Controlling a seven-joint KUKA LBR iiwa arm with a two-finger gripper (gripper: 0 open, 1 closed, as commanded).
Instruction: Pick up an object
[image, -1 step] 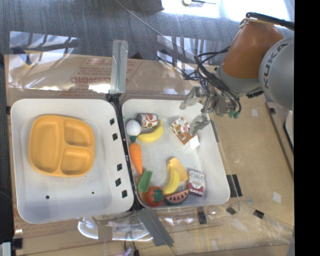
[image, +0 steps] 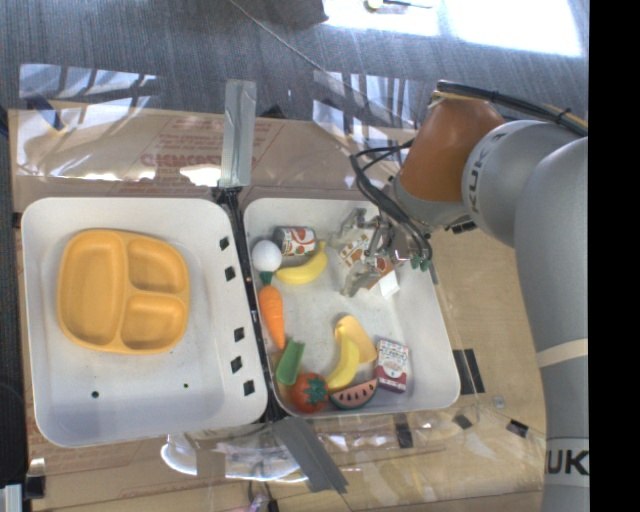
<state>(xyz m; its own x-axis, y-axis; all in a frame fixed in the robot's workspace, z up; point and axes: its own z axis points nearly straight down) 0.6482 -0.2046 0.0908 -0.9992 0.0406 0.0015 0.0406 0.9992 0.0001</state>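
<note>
The claw (image: 372, 258) is down inside the right bin (image: 428, 318), near its far right corner, and its metal parts are mixed with glare there, so I cannot tell its state. No object is clearly caught in it. The task names no special object, so I judge the nearest one as the best target: a banana (image: 303, 268) lies just beside the claw, toward the wall between the two bins, with a small can (image: 294, 241) and a white ball (image: 266, 255) touching or almost touching it. To do this step well, I think the claw should come straight down over one single object and not over a crowded group, then close fully before lifting. More objects lie along the near edge of the same bin: a carrot (image: 272, 313), a second banana (image: 350, 352), a tomato (image: 309, 392), a watermelon slice (image: 352, 393) and a small carton (image: 392, 364); all are well apart from the claw. The left bin (image: 40, 330) carries a yellow divided plate (image: 123, 290).
</note>
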